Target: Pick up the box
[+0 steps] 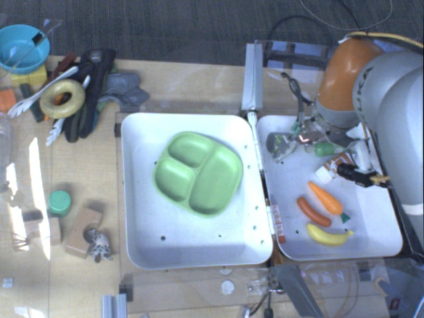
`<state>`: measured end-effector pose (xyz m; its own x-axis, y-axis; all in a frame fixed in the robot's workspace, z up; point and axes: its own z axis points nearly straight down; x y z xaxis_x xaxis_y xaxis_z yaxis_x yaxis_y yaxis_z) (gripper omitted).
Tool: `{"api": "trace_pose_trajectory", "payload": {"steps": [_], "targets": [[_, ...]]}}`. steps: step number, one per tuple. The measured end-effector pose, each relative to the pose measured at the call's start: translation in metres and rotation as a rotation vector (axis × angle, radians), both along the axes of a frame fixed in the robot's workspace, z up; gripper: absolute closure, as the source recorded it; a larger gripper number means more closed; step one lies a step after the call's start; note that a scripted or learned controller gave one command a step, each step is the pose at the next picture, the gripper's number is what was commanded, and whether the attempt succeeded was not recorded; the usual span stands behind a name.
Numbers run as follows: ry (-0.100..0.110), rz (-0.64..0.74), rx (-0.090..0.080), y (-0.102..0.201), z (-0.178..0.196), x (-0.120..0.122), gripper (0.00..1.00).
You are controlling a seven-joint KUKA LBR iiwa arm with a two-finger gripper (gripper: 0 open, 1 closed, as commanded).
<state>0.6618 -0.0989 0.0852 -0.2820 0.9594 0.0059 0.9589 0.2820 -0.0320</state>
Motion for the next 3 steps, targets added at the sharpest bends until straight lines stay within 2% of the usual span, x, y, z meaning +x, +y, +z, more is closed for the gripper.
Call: {"api": "trace_pose_trajectory", "payload": {"steps": [1, 3], "targets": [[0.006, -0.078, 0.0, -0.0005, -0.0001, -0.001, 0.0], [0.007, -0.097, -0.002, 0.0002, -0.0001, -0.0014, 0.0]]}}
